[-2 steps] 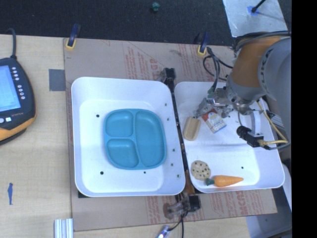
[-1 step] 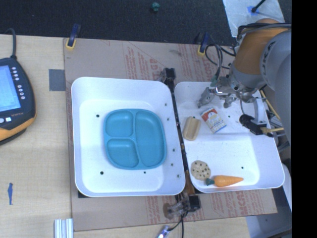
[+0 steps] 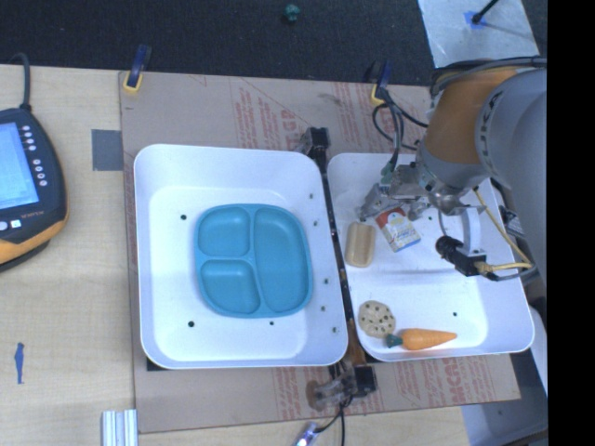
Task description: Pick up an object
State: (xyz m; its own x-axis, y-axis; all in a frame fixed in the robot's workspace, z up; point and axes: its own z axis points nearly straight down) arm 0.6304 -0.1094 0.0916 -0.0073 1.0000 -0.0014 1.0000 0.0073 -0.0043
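My gripper [image 3: 395, 204] hangs low over the back of the right bin [image 3: 502, 319], its fingers spread apart and open. A small red and white carton [image 3: 401, 232] lies just below its tips, touching or nearly touching them; nothing is held between the fingers. A tan block [image 3: 360, 244] lies to the carton's left by the bin's left wall. Near the front of that bin lie a speckled cookie [image 3: 376, 317] and an orange carrot [image 3: 429, 339]. The arm's grey and orange wrist [image 3: 469, 124] covers the bin's back right corner.
The left bin [image 3: 158, 249] holds a blue divided plate [image 3: 253, 258]. A black cable with a plug [image 3: 465, 254] trails from the arm across the right bin. A teach pendant [image 3: 23, 184] rests on the bench at far left.
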